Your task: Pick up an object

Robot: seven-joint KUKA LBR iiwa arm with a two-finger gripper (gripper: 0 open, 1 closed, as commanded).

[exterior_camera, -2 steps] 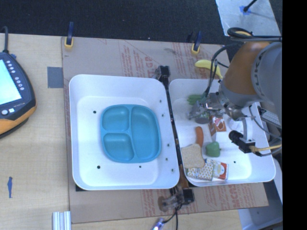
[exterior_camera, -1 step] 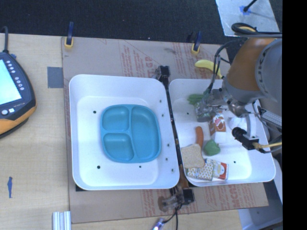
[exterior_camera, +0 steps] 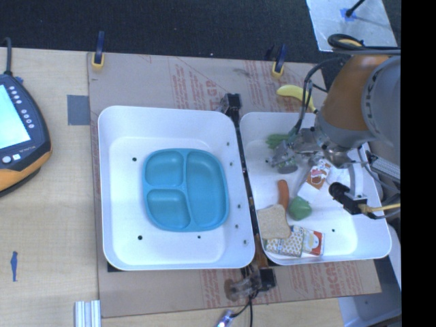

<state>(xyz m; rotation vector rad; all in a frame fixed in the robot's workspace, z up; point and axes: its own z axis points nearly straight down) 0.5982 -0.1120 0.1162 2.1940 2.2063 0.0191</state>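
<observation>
The gripper (exterior_camera: pixel 286 157) sits low in the right bin (exterior_camera: pixel 354 247), near its back left corner, but it's a dark blur and whether it's gripping anything is impossible to tell. A green item (exterior_camera: pixel 276 141) peeks out just behind it, half hidden. Closer to the front lie a carrot (exterior_camera: pixel 283 193), a green lump (exterior_camera: pixel 300 208), a bread slice (exterior_camera: pixel 273 221) and a small packet (exterior_camera: pixel 303 242). The left bin (exterior_camera: pixel 119 182) holds a blue divided plate (exterior_camera: pixel 185 188).

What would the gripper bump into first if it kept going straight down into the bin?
Probably the green toy at the back of the right bin. The gripper points down and to the left, just beside that toy, and past it lies the bin's white floor. Depth is hard to judge from above.
</observation>
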